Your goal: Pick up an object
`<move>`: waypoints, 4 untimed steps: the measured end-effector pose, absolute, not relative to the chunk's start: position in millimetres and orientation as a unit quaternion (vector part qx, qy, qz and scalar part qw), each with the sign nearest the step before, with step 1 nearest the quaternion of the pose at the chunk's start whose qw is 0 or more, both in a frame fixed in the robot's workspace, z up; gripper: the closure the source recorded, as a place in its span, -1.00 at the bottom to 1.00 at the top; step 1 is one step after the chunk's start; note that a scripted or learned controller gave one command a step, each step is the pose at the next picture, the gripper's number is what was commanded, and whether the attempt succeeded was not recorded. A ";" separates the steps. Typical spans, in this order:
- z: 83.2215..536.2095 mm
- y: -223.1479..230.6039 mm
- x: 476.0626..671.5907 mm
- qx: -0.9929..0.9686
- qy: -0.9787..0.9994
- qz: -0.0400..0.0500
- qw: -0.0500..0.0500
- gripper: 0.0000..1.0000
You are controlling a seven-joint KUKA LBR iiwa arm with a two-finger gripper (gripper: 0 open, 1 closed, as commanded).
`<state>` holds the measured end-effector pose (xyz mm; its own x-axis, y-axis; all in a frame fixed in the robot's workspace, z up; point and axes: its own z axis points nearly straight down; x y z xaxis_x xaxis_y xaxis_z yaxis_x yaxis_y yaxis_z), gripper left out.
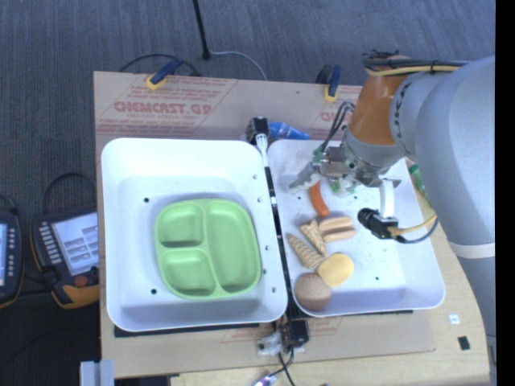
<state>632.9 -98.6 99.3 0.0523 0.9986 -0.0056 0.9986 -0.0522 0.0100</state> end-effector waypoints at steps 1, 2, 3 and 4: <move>108.7 -98.6 632.8 0.725 0.689 0.001 0.005 1.00; 108.6 -98.6 632.7 0.725 0.689 0.001 0.005 -1.00; 88.4 -95.0 618.8 0.724 0.690 0.001 0.004 -1.00; 99.7 -96.4 619.9 0.724 0.690 0.001 0.006 1.00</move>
<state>619.9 -96.4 99.7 0.0477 0.9988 -0.0064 0.9988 -0.0476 0.0110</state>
